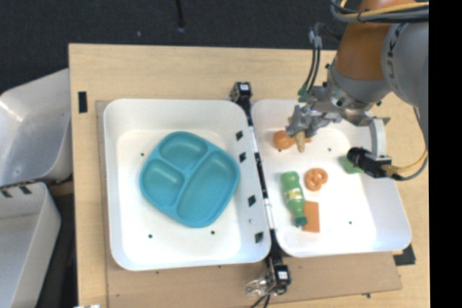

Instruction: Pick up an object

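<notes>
In the right bin [375, 216] lie an orange round piece [283, 141], a small orange ring-shaped piece [315, 179], a green bottle [293, 197] and an orange block [311, 216] beside the bottle's lower end. My gripper [301, 135] hangs over the bin's upper left part, just right of the orange round piece, its tips close to it. A small green item [351, 165] sits at the right, partly behind a black part of the arm.
The left bin [119, 227] holds a blue divided plate [190, 178]. A black-clipped ridge [254, 169] separates the two bins. The grey arm with its orange band [368, 40] reaches in from the upper right, with cables around it.
</notes>
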Motion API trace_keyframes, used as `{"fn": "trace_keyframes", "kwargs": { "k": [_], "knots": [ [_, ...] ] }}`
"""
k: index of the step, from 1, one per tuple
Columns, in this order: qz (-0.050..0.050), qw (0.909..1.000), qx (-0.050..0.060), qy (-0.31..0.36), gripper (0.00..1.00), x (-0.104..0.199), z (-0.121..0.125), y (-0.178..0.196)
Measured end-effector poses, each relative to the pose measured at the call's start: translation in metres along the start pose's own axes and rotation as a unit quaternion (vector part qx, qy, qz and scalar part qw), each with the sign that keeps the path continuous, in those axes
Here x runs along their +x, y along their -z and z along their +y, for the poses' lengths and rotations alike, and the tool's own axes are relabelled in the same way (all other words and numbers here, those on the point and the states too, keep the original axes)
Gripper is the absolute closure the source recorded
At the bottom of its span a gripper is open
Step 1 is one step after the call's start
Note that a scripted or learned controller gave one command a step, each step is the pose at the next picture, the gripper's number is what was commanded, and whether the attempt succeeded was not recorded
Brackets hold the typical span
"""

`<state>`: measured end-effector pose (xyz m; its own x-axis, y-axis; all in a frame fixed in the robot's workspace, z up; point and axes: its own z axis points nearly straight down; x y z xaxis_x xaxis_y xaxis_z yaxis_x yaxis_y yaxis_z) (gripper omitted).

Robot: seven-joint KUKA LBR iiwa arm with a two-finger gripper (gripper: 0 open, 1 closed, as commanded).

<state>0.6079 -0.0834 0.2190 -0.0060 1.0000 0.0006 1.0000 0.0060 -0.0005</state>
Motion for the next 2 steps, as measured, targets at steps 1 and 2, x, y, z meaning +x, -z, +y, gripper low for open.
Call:
{"fn": "trace_keyframes", "kwargs": {
  "k": [1,2],
  "knots": [
    [0.000,1.0000,0.000,0.000,1.00,0.046,-0.007,-0.004],
    [0.001,1.0000,0.000,0.000,1.00,0.089,-0.021,0.007]
  ]
}}
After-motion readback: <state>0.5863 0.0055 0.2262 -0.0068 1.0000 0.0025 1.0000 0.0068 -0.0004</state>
